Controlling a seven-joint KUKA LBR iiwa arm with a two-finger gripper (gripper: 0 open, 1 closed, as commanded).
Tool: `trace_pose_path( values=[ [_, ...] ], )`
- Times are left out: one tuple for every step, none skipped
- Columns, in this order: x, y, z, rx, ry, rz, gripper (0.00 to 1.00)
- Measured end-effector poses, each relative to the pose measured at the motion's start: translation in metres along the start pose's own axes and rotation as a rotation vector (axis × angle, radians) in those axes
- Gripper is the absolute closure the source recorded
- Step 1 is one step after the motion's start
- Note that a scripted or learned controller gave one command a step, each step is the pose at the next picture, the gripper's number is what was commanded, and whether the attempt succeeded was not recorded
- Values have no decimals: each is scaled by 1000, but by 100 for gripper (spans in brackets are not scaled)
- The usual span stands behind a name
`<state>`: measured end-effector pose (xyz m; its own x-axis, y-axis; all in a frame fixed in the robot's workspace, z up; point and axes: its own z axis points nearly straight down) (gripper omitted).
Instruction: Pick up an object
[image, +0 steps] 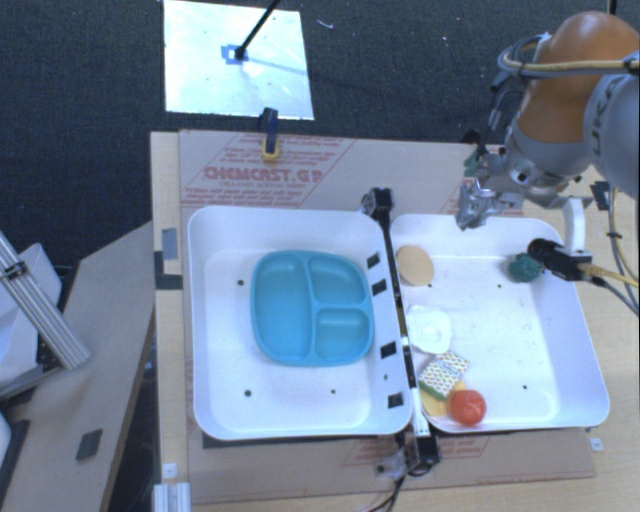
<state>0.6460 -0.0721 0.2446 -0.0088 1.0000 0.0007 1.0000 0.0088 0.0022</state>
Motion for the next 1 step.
trace_pose_path(
  values=[
    [53, 5, -6, 0, 0, -1, 100]
  ],
)
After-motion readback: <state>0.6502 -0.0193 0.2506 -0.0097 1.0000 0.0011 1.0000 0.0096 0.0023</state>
